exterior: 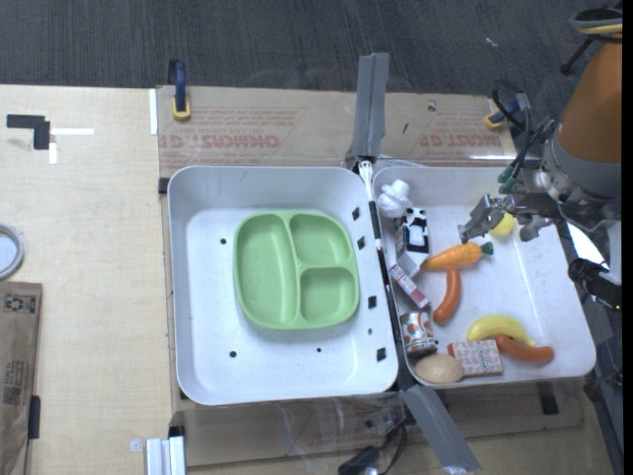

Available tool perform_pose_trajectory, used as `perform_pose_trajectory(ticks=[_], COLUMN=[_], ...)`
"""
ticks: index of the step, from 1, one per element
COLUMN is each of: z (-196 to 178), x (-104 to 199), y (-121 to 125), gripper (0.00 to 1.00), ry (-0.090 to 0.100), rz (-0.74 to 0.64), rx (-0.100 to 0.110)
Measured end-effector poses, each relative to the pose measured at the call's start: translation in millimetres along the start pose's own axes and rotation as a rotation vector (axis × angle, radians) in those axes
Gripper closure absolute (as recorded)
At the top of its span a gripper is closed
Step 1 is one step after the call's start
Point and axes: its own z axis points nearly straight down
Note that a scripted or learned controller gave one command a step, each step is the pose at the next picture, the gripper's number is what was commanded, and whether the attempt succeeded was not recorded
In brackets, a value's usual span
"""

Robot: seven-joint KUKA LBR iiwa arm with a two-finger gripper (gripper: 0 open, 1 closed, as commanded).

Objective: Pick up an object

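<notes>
The gripper (492,218) hangs over the right bin (554,265), just above and right of the toy carrot (454,256); whether its jaws are open or closed cannot be told, and nothing shows between them. Below the carrot lie a sausage (447,296) and a banana (497,327). Left of the carrot, the other bin holds a green divided plate (296,268).

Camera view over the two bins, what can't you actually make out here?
- Gripper: too small and dark in the camera view to tell finger spacing.
- Yellow item beside it: mostly hidden by the gripper.
- Small can: label too small to read.
- Arm: cut off by the right edge.
- Tape roll: cut by the left edge.
</notes>
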Motion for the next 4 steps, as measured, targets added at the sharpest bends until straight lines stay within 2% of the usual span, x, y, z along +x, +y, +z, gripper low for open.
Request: perform_pose_trajectory(ticks=[1,2,3,4], z=[105,178,178,169], x=[-49,-28,-14,-15], y=[38,35,-22,-22], gripper=[0.0,0.0,0.0,1.0], ry=[0.0,0.0,0.002,0.001], rz=[-0.103,-0.134,0.191,0.196], rx=[-0.001,-0.001,0.001,0.001])
